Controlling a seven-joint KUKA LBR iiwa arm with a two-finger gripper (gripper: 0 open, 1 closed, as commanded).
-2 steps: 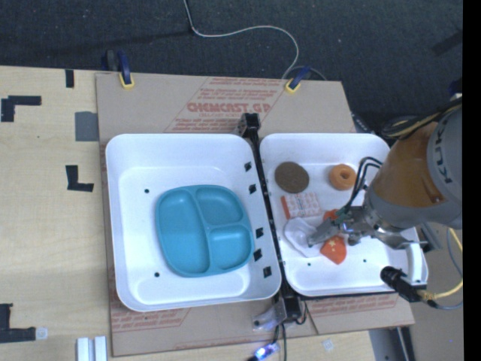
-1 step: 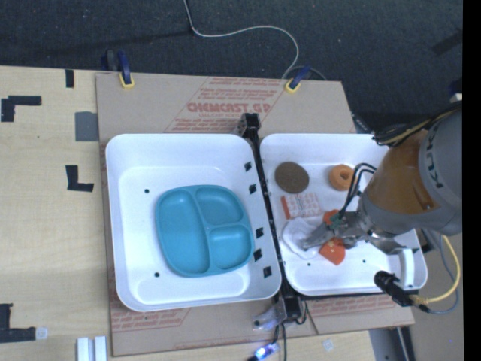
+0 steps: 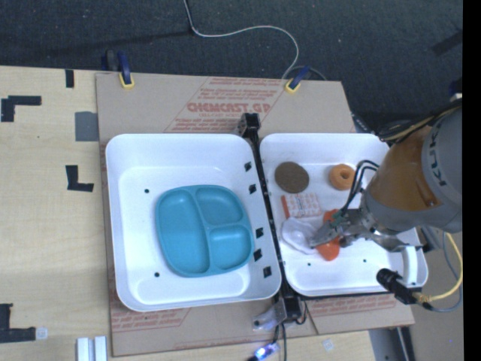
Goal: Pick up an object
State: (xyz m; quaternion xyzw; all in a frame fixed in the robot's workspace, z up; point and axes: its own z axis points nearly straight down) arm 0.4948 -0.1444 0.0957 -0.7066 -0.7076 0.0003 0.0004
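Camera view: brown disc [image 3: 291, 177], orange ring [image 3: 342, 175], red-printed packet [image 3: 301, 204] beside arm [image 3: 409, 183]

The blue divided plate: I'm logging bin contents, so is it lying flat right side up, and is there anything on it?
Right side up and bare: the blue divided plate lies flat in the left bin, its three compartments facing up with nothing in them.
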